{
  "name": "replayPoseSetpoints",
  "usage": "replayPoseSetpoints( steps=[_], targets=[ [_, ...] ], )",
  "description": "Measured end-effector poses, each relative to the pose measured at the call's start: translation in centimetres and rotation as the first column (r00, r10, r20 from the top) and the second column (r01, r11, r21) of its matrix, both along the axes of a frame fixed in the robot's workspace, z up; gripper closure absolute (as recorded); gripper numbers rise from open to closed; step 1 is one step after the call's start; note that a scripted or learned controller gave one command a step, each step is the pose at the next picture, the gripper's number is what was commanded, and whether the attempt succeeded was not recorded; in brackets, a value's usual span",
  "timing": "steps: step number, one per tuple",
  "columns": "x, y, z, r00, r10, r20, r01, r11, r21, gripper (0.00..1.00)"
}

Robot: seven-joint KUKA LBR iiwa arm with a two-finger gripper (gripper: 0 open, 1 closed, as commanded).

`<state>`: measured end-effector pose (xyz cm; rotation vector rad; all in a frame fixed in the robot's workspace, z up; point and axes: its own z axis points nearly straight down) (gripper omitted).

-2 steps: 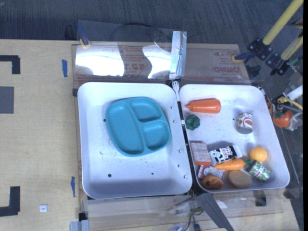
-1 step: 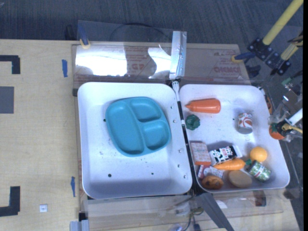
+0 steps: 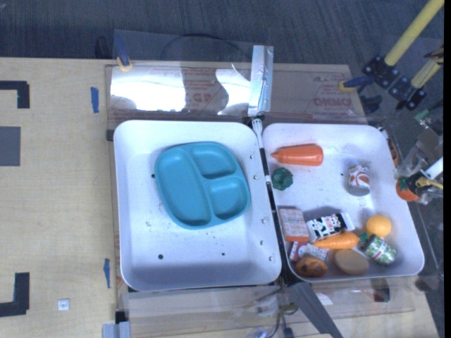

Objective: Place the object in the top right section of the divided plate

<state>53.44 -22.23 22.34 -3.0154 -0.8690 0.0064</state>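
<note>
plate: blue divided plate (image 3: 202, 184) in left bin (image 3: 134, 210), bare
pick: lone carrot (image 3: 298, 155) is easiest
jaws: cannot tell

Only the arm's orange-banded wrist (image 3: 409, 187) shows at the right edge, beside the bins

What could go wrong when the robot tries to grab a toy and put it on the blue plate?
1. The toys at the bottom of the right bin are crowded and touching, so it might grab two or knock one away.
2. The blue plate has small sections with low walls, so a round toy like the orange ball could roll elsewhere.
</note>
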Motion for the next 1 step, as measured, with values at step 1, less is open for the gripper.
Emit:
replayPoseSetpoints(
  steps=[1],
  targets=[
    [-0.77,-0.12,2.0,1.0,0.015,0.006,-0.015,1.0,-0.003,1.0]
  ],
)
